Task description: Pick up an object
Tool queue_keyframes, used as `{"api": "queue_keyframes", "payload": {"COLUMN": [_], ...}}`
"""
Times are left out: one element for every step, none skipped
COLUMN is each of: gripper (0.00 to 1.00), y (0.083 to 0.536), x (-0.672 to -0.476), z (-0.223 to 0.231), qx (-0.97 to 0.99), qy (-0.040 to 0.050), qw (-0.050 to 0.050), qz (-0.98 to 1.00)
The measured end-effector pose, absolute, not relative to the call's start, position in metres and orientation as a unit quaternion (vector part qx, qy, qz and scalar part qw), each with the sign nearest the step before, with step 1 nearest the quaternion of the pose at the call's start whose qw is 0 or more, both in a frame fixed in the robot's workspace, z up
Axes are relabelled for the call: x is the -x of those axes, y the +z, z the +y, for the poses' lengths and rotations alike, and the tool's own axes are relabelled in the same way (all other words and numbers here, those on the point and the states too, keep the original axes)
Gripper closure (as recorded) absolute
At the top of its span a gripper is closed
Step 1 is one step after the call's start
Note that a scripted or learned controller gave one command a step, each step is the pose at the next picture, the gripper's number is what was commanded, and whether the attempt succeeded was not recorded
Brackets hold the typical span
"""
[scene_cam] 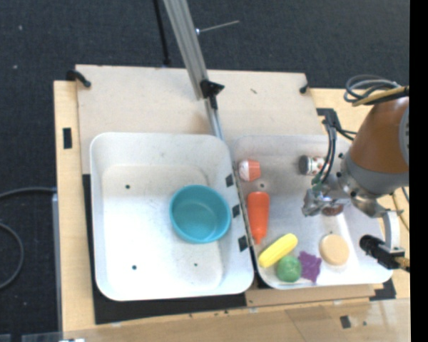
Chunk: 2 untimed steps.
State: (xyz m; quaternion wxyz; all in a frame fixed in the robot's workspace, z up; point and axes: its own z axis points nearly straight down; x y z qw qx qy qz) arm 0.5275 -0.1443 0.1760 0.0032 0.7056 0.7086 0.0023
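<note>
**Layout.** The surface [70, 262] carries two shallow white bins side by side. The left bin [143, 262] holds one item: a blue bowl [200, 214], upright, right of the bin's centre and near the wall shared with the other bin.

**Right bin.** The right bin [285, 162] holds the remaining items:
- An orange carrot [257, 214] lies along the left wall, pointed end toward the front.
- A small orange-and-white piece [250, 169] sits just behind the carrot.
- A yellow banana-shaped piece [278, 250] lies tilted in front of the carrot, touching or nearly touching a green ball [289, 268].
- A purple piece [311, 266] lies just beside the green ball.
- A tan disc [334, 249] rests near the front right corner.
- A small white-and-red cylinder [310, 164] lies on its side toward the back.

**Arm.** The arm [381, 144] enters from the right, above the right bin. The gripper [322, 204] is low over the bin floor, between the cylinder and the tan disc and well apart from the carrot. Whether the gripper is spread or closed cannot be told, and no item is visibly held.
</note>
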Motion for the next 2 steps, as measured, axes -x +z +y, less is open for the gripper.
{"api": "queue_keyframes", "payload": {"gripper": [1.0,1.0], "y": [0.24,0.271], "x": [-0.533,-0.534], "z": [-0.141,-0.142], "qx": [-0.705,-0.705], "qy": [0.0026,0.0016], "qw": [0.004,0.003], "qz": [0.709,0.709]}}
